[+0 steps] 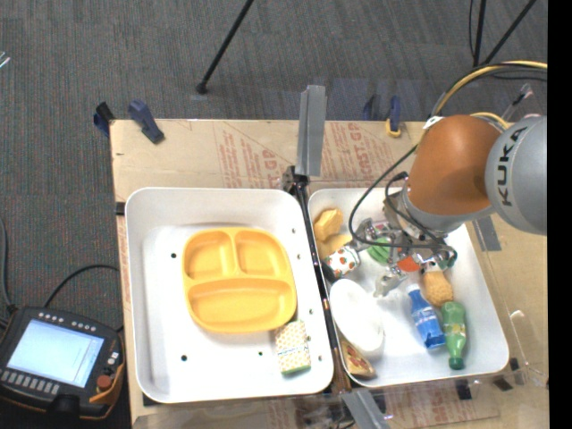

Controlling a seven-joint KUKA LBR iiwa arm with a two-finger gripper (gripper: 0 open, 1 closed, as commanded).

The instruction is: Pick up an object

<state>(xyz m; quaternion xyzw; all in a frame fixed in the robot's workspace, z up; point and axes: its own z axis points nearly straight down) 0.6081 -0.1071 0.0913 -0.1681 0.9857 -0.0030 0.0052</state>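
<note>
My gripper (399, 259) hangs low in the right bin (487, 307), under the arm's orange band (454, 164), over a cluster of small items. Beneath and around it lie a green item (382, 250), a red piece (408, 264) and a tan bread-like piece (437, 287). Just in front are a blue bottle (425, 318) and a green bottle (455, 330). A white bowl (356, 314) sits to the front left of the gripper. Yellow food pieces (329, 229) and a red-and-white ball (343, 260) lie by the bin's left wall. The wrist hides what is directly under it.
The left bin (147, 239) holds a yellow divided plate (239, 278) and a small patterned box (292, 348) at its front right. A brown item (358, 361) lies at the right bin's front left corner. A teach pendant (55, 357) rests on the floor at lower left.
</note>
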